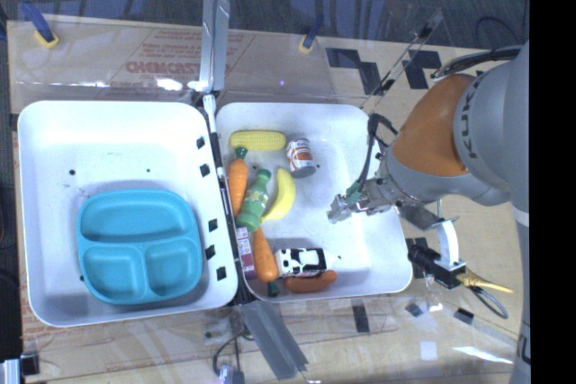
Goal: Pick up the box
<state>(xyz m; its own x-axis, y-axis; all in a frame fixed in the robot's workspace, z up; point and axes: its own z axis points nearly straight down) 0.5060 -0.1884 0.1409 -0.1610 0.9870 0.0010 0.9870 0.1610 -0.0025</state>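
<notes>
**Reaching for the box**

The box (299,260), black and white, lies near the front wall of the right bin (382,276), touching a sausage (310,281). The pincer (342,208) hovers well apart; whether it is apart or together I cannot tell. Best descend straight, straddling the box's short sides, clear of the carrot (264,257).

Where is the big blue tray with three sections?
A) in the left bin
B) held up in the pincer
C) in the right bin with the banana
A: the blue tray lies flat in the left bin, while the banana and the other play food sit in the right bin.
</notes>
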